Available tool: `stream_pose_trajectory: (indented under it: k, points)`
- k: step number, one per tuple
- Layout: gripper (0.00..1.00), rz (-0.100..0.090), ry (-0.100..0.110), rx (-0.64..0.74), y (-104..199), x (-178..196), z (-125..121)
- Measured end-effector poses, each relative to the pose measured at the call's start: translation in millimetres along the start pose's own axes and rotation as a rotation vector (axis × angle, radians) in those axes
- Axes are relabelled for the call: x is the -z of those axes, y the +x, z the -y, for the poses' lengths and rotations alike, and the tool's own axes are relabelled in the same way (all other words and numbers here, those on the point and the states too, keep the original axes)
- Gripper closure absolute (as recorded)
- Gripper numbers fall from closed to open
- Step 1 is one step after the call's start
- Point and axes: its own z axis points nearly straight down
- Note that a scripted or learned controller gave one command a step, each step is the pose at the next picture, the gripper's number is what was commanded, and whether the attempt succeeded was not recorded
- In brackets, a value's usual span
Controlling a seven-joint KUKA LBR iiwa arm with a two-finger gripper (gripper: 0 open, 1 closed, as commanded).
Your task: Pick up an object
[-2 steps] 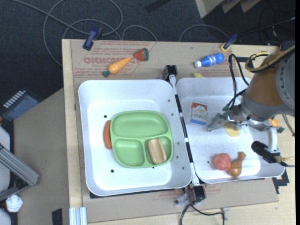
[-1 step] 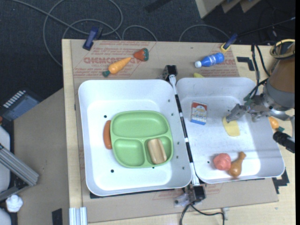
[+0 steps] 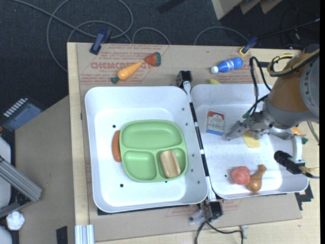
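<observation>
My gripper (image 3: pixel 237 131) hangs low in the right bin (image 3: pixel 223 98), reaching in from the right under the grey and orange arm (image 3: pixel 292 93). A flat yellow piece (image 3: pixel 252 141) lies just right of and below the gripper tip, partly under the wrist; whether they touch is unclear. A small white carton with a red and blue label (image 3: pixel 215 122) lies a short way left of the gripper. Near the bin's front lie a pink lump (image 3: pixel 240 175) and a brown drumstick (image 3: pixel 256 178), side by side.
The left bin (image 3: pixel 101 111) holds a green divided tray (image 3: pixel 151 136) with a bread roll (image 3: pixel 170 163) in one compartment and a hot dog (image 3: pixel 117 145) beside it. On the bench behind lie a carrot (image 3: pixel 127 71), a strawberry (image 3: pixel 153 59) and a blue bottle (image 3: pixel 228 65).
</observation>
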Motion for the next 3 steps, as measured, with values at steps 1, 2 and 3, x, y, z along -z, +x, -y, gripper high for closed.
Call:
stream_pose_trajectory:
  k: [1,2,3]
  points:
    - [0.0,0.003,-0.003,-0.001,-52.9,36.7,-8.0]
    - [0.0,0.0,0.0,0.0,-4.3,-0.1,10.5]
    - [0.0,0.003,-0.003,-0.001,-49.5,38.0,3.3]
